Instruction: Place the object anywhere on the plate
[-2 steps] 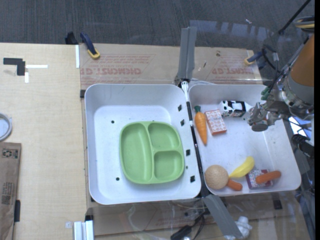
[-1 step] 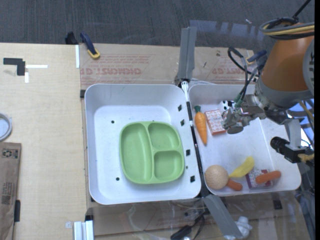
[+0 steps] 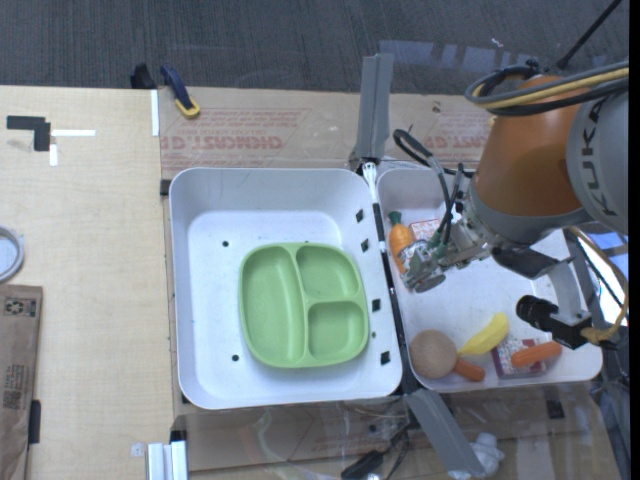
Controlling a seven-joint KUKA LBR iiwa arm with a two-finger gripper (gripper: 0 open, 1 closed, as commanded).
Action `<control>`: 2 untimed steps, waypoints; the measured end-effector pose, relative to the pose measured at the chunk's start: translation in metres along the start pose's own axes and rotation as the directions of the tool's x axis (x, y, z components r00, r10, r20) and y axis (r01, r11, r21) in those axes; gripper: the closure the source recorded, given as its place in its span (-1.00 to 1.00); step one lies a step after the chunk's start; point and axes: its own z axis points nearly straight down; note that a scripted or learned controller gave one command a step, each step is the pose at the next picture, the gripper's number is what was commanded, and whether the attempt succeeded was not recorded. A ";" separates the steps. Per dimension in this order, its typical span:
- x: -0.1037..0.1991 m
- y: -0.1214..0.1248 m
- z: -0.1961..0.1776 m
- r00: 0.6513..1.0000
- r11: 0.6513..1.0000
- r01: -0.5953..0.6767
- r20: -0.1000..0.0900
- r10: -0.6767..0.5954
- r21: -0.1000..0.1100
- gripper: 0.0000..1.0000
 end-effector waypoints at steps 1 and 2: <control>0.072 0.048 0.025 0.987 0.987 0.161 0.001 -0.161 0.000 1.00; 0.072 0.048 0.025 0.987 0.987 0.159 0.001 -0.159 0.000 -1.00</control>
